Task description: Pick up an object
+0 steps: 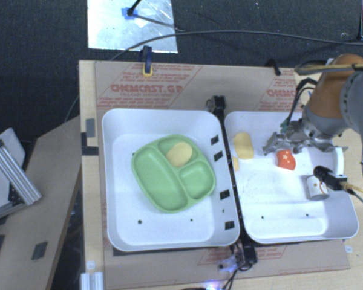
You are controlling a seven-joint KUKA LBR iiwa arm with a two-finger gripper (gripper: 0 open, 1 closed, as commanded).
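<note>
Low in the right bin (290,228), toward its far wall: the claw (282,145), reaching in from the right. Cannot tell from this slant whether wide or narrow, so best to count nothing as gripped yet.

Just on the near side of the claw, touching it or almost so: an orange-red piece (285,159), small, lying on the bin floor. Closest thing by far, so the sensible target.

To do the step well:
- Centre over the piece before closing.
- Come straight down and stop just short of the floor.
- Close slowly, then lift a little and look for the piece coming up too.
- Beware of a nudge in place of a grip. Likely to skid on the smooth plastic if caught off-centre, and awkward to chase toward the wall.

Further from the claw, on the side away from the arm and by the wall shared with the other bin: a pale yellow block (243,145). Well apart, and a fallback only.

Farthest from the claw, past that shared wall in the left bin (145,228): a green divided plate (163,189), with a yellow lump (179,154) in its far compartment. Too long a reach to be worth trying from here
</note>
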